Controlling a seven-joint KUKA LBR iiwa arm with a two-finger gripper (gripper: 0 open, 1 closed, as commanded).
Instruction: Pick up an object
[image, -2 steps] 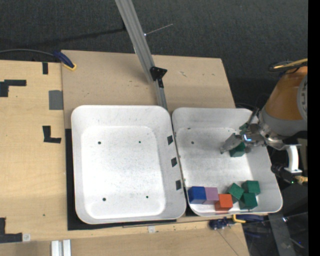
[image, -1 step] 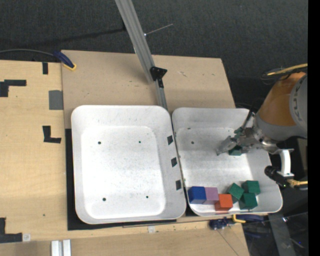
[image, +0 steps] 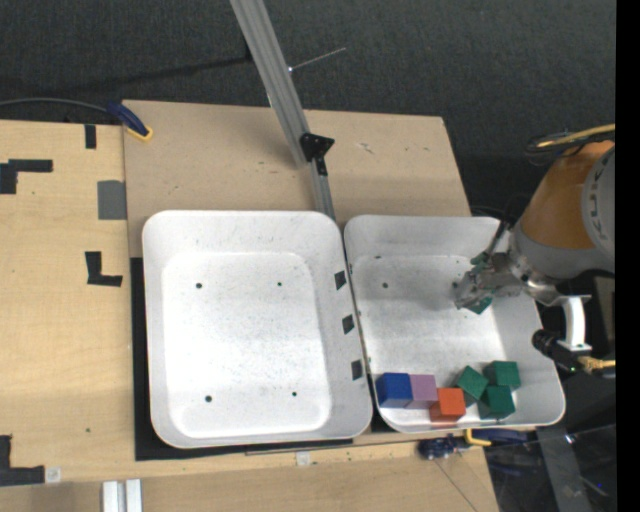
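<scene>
My gripper (image: 474, 291) hangs over the right part of the right bin (image: 420, 250), reaching in from the right. A small green block (image: 482, 304) sits between its fingers, with green showing on both sides of the grey fingertips, so the gripper is shut on it. Along the right bin's front edge lies a row of blocks: a blue one (image: 394, 388), a pale purple one (image: 424, 387), an orange one (image: 450, 402) and three dark green ones (image: 472, 381), (image: 505, 374), (image: 497, 401).
The left bin (image: 240, 310) stands beside the right one, their rims touching. A slanted metal bar (image: 285, 85) crosses the bench behind the bins. The arm's orange band (image: 560, 200) sits over the right bin's far right edge.
</scene>
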